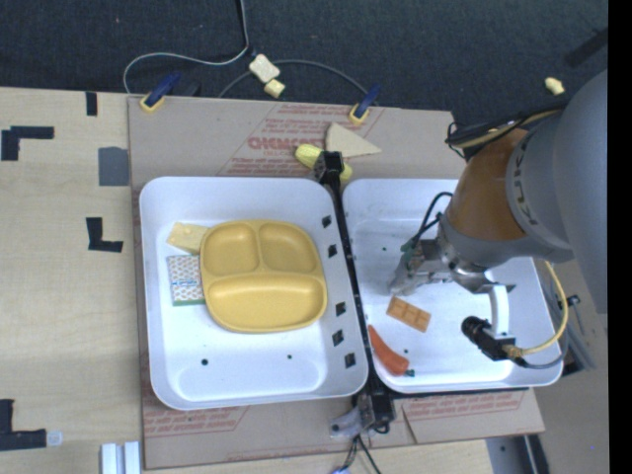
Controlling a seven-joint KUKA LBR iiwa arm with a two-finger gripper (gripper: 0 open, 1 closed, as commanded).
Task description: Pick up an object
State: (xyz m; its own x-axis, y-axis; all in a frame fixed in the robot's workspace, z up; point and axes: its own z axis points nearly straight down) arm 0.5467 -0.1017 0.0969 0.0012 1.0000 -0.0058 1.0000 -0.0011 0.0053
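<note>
Two white bins side by side on the table; landmark taken: the black divider (341, 265) between them. In the right bin (513, 375), a brown cracker (409, 315) a little way right of the divider, flat on the floor, long axis slanting down to the right. Nearer the divider and lower, an orange carrot (387, 352), also slanting down to the right. Gripper (413, 270) low over the right bin, just above and very close to the upper edge of the cracker. Jaws half hidden under the wrist, so cannot tell whether apart or together; nothing seen between them. Probably the cracker as target: a short move downward in the picture, jaws across its short side. Left of the divider, a yellow tray (265, 276) with a small card (184, 278) beside it.
</note>
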